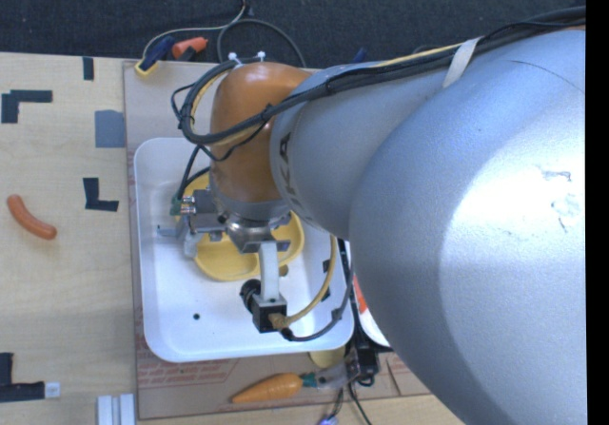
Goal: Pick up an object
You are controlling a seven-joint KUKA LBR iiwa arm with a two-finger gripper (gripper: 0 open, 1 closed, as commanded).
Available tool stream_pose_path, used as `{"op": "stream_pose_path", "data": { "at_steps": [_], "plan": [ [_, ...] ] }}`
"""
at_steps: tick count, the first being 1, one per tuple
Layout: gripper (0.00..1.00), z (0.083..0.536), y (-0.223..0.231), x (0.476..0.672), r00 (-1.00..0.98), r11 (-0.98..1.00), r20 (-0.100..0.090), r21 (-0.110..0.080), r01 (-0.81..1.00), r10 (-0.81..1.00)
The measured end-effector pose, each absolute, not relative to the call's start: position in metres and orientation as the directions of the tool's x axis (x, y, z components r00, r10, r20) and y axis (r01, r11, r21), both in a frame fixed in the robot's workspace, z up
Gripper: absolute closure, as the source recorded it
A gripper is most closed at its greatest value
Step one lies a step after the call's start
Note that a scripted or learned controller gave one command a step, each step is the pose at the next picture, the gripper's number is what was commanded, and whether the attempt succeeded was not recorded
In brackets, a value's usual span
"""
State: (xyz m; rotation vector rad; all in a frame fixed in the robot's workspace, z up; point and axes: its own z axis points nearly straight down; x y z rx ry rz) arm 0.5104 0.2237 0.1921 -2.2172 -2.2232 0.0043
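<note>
My gripper (pixel 211 231) hangs low inside the white bin (pixel 157 314), under the orange wrist band (pixel 249 128). It sits right over a yellow, rounded, flat thing (pixel 221 263) that lies in the middle of the bin. The wrist hides much of that yellow thing, and I cannot make out whether the gripper touches it. A small dark speck (pixel 197 317) lies on the bin floor toward the front.
The big grey arm (pixel 457 223) covers the right half of the view and the second bin. An orange sausage shape (pixel 31 217) lies on the bench at left. A carrot (pixel 267 388) lies in front of the bin. An orange and yellow clamp (pixel 173 48) sits behind it.
</note>
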Motion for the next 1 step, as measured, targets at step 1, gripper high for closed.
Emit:
{"op": "stream_pose_path", "data": {
  "at_steps": [1],
  "plan": [
    [1.0, 0.2016, 0.2246, 0.5102, -0.005, 0.005, 0.0, -0.005, 1.0, 1.0]
  ]
}}
